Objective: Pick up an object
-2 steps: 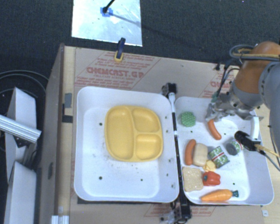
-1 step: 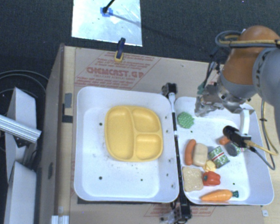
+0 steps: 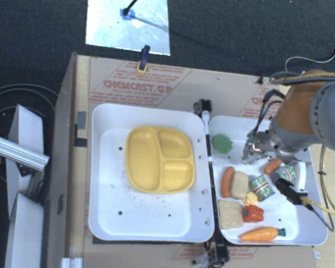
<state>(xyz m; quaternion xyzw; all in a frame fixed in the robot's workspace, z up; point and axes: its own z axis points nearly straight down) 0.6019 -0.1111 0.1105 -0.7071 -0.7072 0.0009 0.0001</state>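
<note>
A: In the left bin point(image 3: 101, 212), what's logged?

B: One yellow divided tray point(image 3: 160, 159), three compartments, lying flat near the middle. Bare white floor runs all round it, widest along the left wall and the near edge. The tray's right side sits close to the divider where the two bins meet.

A: Across the divider, the right bin point(image 3: 313, 229)?

B: Crowded. A green ball point(image 3: 222, 143) lies at the far left, just beside the divider. Nearer the camera, a sausage point(image 3: 227, 181) stands touching a pale bread roll point(image 3: 240, 185). Below those, a tan bread slice point(image 3: 230, 213) lies close to the divider, and an orange carrot point(image 3: 260, 234) lies along the near rim. A red pepper point(image 3: 253, 213) sits between slice and carrot. A small green carton point(image 3: 262, 186) lies tilted right of the roll, with a yellow piece point(image 3: 250, 198) at its lower corner.

A: Gripper?

B: The gripper point(image 3: 257, 148) hangs over the far part of the right bin, right of the green ball, the arm point(image 3: 308, 112) coming in over the right rim. An orange piece point(image 3: 272, 166) lies just below it, apart from it as far as I can judge. Whether the jaws are open or closed, cannot tell; nothing visibly held.

A: Free room?

B: Little. Open floor only at the right bin's near-right corner.
</note>
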